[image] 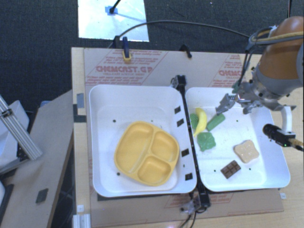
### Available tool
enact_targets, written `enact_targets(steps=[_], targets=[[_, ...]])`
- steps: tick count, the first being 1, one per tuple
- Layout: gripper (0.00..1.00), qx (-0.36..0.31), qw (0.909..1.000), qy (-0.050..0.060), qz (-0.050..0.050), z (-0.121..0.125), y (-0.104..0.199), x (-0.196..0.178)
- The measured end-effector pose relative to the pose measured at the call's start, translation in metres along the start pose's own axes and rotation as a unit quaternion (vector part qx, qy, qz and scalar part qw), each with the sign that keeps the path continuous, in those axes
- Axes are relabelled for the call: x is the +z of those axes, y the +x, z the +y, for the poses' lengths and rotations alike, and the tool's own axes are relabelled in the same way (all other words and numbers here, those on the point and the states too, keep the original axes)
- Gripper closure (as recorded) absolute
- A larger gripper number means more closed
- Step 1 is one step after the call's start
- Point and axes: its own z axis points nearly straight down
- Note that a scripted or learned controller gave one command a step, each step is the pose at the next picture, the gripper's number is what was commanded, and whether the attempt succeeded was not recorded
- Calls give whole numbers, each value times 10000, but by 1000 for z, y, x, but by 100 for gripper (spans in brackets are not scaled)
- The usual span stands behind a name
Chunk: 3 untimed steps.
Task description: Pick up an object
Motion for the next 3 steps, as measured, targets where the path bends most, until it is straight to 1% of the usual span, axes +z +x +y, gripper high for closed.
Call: enact_targets(steps=[1, 2, 3], targets=[[0, 11, 10000, 23, 2, -6, -7, 57], [0, 9, 10000, 19, 5, -8, -5, 120], [0, 10, 10000, 3, 2, -7, -5, 160]])
